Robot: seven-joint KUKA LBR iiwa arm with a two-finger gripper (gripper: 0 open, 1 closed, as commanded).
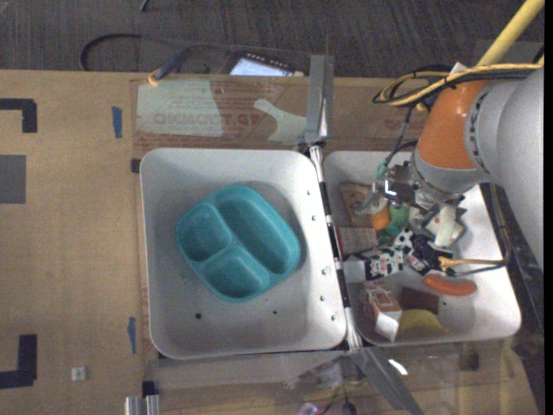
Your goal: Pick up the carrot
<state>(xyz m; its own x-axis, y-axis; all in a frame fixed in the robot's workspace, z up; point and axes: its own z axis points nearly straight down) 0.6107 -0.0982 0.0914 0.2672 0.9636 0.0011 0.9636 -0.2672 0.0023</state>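
The gripper (394, 209) is low in the right bin (501, 314), near its upper left part, below the arm's orange band (449, 132). Right under it lies a small orange piece (381, 220) with a green bit (399, 218) beside it; this looks like the carrot, and the gripper's body hides much of it. I cannot make out whether the gripper touches it. A longer orange-red, sausage-shaped item (449, 285) lies apart, lower right in the same bin.
The left bin (173, 318) holds a teal divided plate (239, 242). Crowded around the gripper are a black-and-white patterned toy (393, 262), a white item (445, 228), brown packets (354, 199), a small box (380, 303) and a yellow piece (422, 322).
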